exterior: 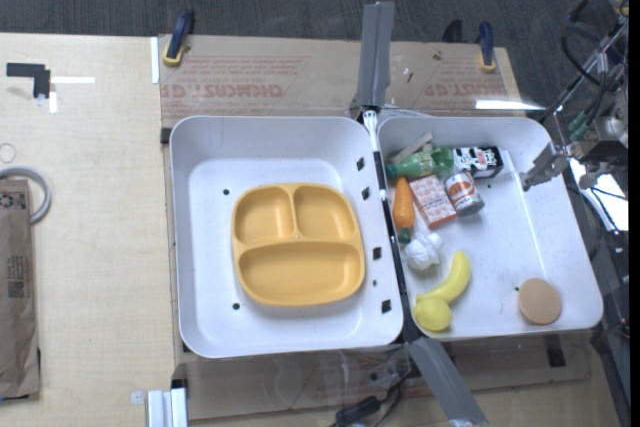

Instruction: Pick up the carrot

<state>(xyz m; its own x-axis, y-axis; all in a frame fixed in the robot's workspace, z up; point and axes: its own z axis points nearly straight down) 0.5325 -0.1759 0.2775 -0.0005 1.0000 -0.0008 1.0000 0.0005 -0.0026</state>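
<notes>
Skirting lemon (433, 314) and banana (449, 279), reach well left of gripper (537, 171) for carrot (402, 203); straddle its width, clear of box (433, 201); cannot tell gripper's opening.

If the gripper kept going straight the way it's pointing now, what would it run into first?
The gripper points left from the right white bin's right rim. Probably the black-and-white carton or the red-labelled can comes first, before the orange carrot. Height is unclear, so it might pass above them.
</notes>
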